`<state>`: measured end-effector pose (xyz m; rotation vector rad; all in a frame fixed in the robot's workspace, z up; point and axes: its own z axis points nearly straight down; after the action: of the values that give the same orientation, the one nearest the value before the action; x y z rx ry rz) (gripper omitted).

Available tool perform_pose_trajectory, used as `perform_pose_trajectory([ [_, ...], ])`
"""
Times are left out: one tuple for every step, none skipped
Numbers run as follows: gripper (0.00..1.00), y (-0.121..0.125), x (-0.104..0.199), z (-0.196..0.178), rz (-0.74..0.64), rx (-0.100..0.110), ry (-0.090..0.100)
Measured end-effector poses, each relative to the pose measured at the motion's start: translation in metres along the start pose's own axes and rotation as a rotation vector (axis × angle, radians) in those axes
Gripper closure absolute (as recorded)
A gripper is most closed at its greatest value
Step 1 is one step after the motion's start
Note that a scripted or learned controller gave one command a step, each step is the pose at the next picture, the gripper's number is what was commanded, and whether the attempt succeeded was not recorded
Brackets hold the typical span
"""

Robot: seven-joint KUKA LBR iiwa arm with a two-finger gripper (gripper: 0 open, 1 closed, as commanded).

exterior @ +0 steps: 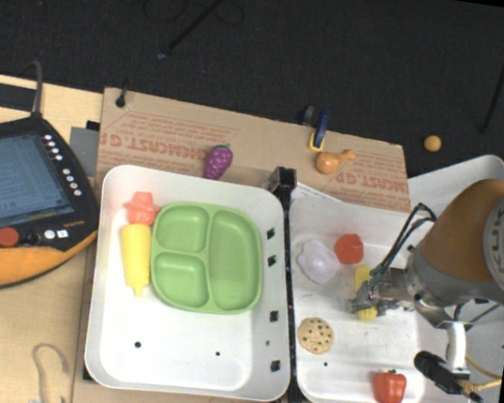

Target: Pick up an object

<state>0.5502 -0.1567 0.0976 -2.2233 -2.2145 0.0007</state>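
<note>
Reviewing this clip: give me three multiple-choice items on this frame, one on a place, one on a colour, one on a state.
1. Where does the cookie lie?
A. left bin
B. right bin
C. on the cardboard

2. What colour is the divided plate?
A. green
B. red
C. blue

3. Where is the claw?
A. over the left bin
B. outside both bins
C. low in the right bin, at a yellow object

Answers: 1 B, it sits on the right bin's floor. 2 A, its three compartments are green. 3 C, it sits beside the yellow piece.
</note>
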Motion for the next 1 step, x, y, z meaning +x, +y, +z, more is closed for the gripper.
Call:
perform_pose_trajectory([
  [1.00, 0.0052, 0.0005, -0.0434, -0.003, -0.004, -0.002],
])
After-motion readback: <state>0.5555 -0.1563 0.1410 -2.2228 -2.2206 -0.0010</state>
